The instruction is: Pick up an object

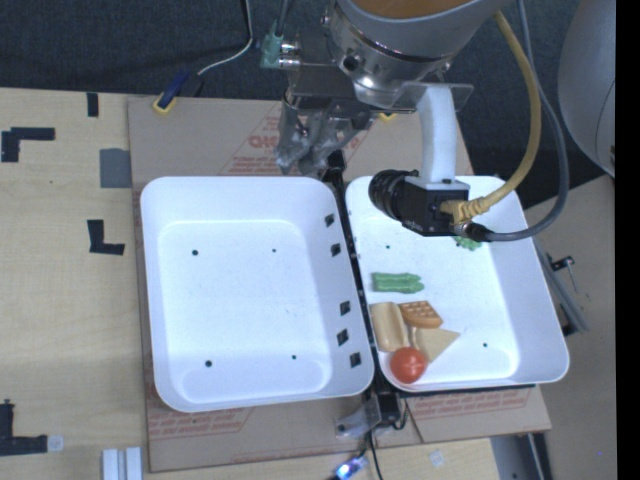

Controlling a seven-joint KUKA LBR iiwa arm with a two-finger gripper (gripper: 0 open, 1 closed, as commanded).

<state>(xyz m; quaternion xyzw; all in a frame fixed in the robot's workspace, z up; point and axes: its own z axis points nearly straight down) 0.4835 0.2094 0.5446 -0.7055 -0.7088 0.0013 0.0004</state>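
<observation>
Camera view: we are looking down on the right bin [520, 298].
End effector [312, 158]: hovering beyond that bin's far left corner; we cannot tell its state.
Objects: green piece [398, 283], waffle [422, 315], tomato [407, 364] lying near that bin's front left.

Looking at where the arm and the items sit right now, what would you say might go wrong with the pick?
1. The red ball, waffle piece and tan pieces sit bunched together near the right bin's front corner; a grasp there may catch several or none.
2. They lie close to the bin wall, so a finger could strike it.
3. The gripper is above the bins' far edge, away from the green piece.
</observation>
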